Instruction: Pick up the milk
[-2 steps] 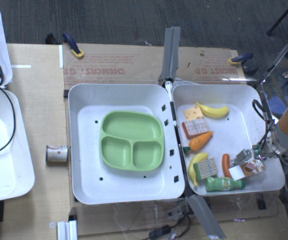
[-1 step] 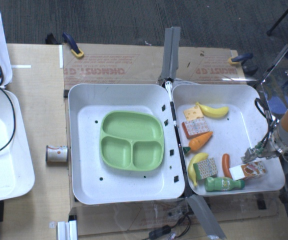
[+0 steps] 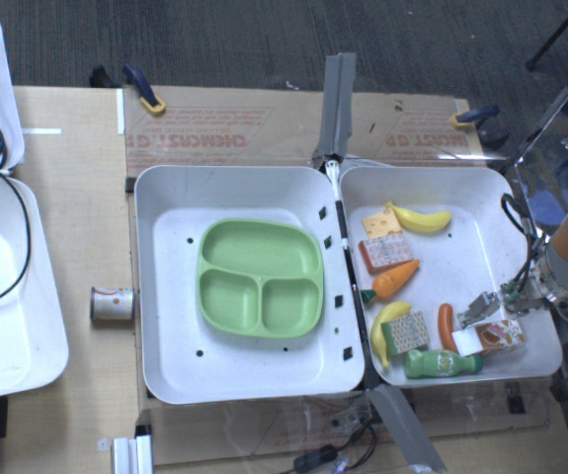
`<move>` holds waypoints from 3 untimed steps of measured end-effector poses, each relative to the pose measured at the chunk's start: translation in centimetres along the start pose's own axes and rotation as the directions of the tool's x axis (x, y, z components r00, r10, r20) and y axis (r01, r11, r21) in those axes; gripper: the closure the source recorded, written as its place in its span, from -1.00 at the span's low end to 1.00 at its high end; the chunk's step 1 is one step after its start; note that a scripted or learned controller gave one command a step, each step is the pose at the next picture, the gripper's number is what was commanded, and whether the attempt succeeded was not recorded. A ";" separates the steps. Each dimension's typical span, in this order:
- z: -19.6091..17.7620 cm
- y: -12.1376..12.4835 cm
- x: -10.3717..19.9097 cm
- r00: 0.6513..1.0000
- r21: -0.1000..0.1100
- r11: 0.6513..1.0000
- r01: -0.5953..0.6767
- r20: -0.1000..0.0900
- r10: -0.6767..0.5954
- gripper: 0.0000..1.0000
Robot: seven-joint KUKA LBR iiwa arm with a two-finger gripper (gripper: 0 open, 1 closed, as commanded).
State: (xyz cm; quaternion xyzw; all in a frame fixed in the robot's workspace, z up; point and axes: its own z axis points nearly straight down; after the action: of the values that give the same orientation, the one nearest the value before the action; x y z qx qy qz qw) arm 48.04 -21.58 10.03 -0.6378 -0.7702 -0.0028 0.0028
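Note:
The milk (image 3: 492, 337) is a small white carton with a red-brown print, lying on its side in the front right corner of the right bin (image 3: 481, 191). My gripper (image 3: 480, 309) reaches in from the right and hangs just above and behind the carton, low over the bin floor. Its metal tip is close to the carton's upper left edge. Whether it touches the carton cannot be made out. The carton still rests on the bin floor.
Crowding the milk are a red sausage (image 3: 446, 326) to its left and a green bottle (image 3: 442, 363) in front. Two bananas (image 3: 422, 219), a carrot (image 3: 395, 278) and small boxes lie further left. The left bin holds a green divided plate (image 3: 261, 277).

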 end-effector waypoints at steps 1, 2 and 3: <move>0.9 0.0 0.1 1.000 0.000 1.000 -0.011 -0.002 0.011 -1.00; 0.9 -0.1 0.6 0.992 0.002 0.992 0.129 0.007 -0.129 -1.00; 0.0 0.0 0.6 0.992 0.001 0.992 0.127 0.007 -0.127 1.00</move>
State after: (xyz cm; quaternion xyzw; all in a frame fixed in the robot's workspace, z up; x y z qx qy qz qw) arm 47.89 -21.02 10.00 -0.5874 -0.8093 -0.0004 -0.0001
